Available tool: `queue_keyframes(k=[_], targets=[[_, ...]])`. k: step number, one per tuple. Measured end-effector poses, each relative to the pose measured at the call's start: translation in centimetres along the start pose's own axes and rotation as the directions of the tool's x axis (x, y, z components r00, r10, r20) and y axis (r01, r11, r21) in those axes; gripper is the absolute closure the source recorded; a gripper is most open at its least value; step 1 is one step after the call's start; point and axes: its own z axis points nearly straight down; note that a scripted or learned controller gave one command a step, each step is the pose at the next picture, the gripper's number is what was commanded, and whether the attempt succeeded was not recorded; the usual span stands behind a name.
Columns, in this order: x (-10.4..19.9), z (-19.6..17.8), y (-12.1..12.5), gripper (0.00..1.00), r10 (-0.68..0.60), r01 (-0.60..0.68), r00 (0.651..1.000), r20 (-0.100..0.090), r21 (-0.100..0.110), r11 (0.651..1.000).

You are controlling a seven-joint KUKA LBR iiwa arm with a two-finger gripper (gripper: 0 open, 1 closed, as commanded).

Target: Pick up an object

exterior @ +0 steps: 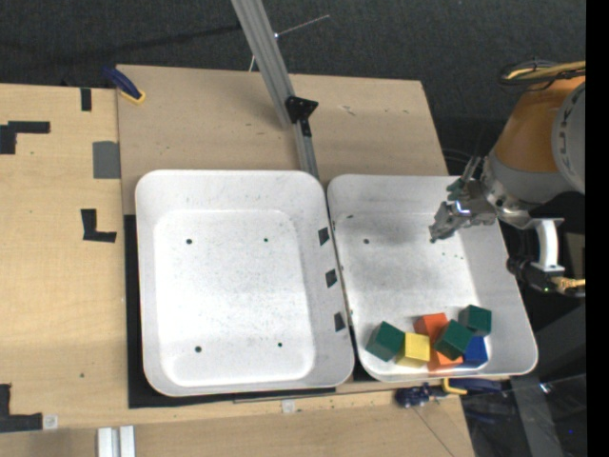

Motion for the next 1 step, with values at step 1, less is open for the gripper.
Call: queue_keyframes(k=[1], targets=[[0.73,-4.53,0.37,1.0,0.0,0.0,1.0,0.0,0.001,1.0]])
